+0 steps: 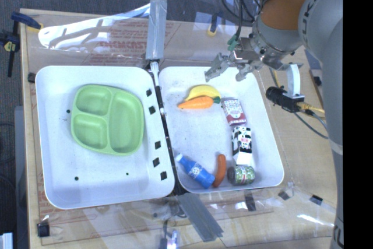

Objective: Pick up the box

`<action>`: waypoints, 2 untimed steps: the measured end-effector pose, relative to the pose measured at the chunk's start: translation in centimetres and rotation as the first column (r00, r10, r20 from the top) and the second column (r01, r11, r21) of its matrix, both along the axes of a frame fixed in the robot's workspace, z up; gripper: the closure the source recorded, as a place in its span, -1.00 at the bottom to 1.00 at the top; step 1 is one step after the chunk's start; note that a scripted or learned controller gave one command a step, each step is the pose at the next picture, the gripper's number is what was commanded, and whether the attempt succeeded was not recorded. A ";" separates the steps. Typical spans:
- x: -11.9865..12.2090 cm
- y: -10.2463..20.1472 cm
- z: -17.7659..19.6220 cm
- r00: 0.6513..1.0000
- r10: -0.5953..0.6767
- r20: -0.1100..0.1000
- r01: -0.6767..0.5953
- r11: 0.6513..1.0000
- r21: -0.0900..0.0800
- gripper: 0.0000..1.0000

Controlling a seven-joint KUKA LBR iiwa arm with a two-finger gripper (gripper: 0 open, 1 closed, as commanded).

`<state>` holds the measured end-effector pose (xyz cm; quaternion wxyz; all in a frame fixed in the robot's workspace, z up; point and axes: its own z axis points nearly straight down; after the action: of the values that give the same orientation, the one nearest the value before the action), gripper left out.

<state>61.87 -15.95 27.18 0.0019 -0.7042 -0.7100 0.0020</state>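
Two shallow white bins sit side by side on the tabletop [291,148] in the camera view. The left bin [52,143] holds a green divided plate [108,119], lying flat near its middle. The right bin [265,125] holds the rest: a yellow banana [203,91] with an orange carrot [197,103] lying just in front of it and touching it, a small red and white box [233,111] just right of the carrot's tip, and a black and white cow-print carton [242,144] just below that box. Along the near wall lie a blue bottle [194,171], a red sausage [220,169] beside it, and a green can [241,174] on its side. The end effector [228,70] hangs over the far edge of the right bin, its fingers spread apart with nothing between them, above and apart from the banana and the box.
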 end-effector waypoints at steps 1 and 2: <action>0.3 3.8 -7.7 0.939 0.345 0.001 -0.345 0.939 0.001 -1.00; 3.9 -0.6 -3.1 0.956 0.293 0.005 -0.293 0.956 -0.001 -1.00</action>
<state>65.72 -16.55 24.13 -0.0003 -0.5913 -0.8065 0.0006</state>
